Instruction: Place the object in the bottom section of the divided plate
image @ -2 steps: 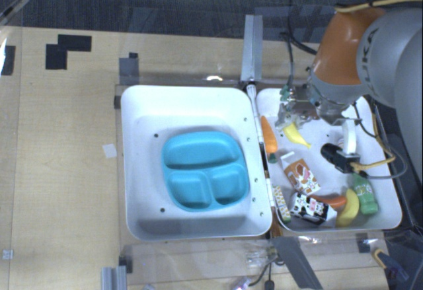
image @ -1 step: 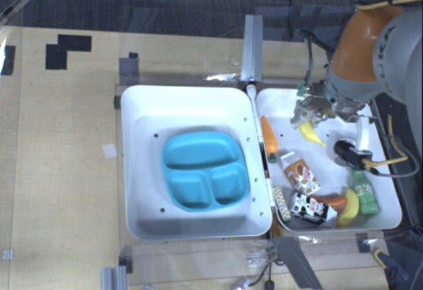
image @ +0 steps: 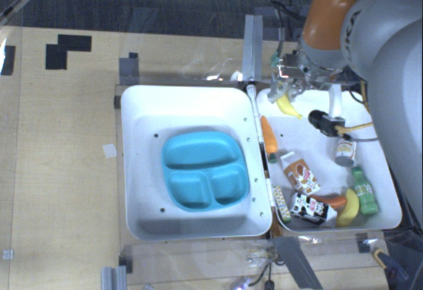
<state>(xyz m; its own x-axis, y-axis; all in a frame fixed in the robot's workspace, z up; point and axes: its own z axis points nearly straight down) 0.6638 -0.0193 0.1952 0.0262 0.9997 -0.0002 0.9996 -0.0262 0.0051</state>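
A blue divided plate [image: 201,170] lies in the left bin [image: 142,150]. It has one long section at the far side and two smaller ones at the near side, all bare. My gripper [image: 289,88] is low over the far left corner of the right bin [image: 383,216]. A small yellow banana [image: 287,106] sits tilted directly under it, its upper end touching or almost touching the gripper. Whether the banana is gripped cannot be made out.
The right bin also holds an orange carrot [image: 268,135] along its left wall, a small can [image: 344,151], a brown carton [image: 301,174], a black-and-white carton [image: 309,208], a green bottle [image: 363,191] and a second banana [image: 349,209]. A ridge divides the bins.
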